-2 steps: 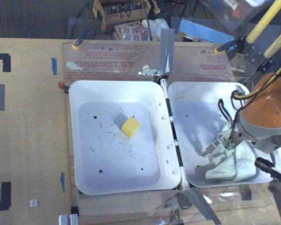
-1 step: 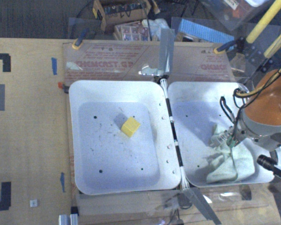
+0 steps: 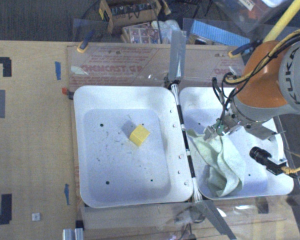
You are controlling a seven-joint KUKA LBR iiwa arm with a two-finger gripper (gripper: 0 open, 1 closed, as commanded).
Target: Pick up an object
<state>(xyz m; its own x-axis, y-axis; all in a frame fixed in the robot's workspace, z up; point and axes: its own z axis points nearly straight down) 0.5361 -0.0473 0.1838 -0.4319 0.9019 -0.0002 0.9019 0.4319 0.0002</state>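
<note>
Where the right bin (image 3: pixel 285 183) sits, pincer (image 3: pixel 216 130) clamped on pale green cloth (image 3: pixel 221 165); yellow block (image 3: pixel 139 135) centred in left bin (image 3: pixel 90 104), at 9 o'clock.

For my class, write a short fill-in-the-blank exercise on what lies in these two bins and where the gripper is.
1. The yellow block lies in the ______ bin.
2. The crumpled cloth lies in the ______ bin.
3. The gripper is above the bin that holds the ______.
4. The band above the arm's wrist is ______.

Missing words: left; right; cloth; orange
</note>
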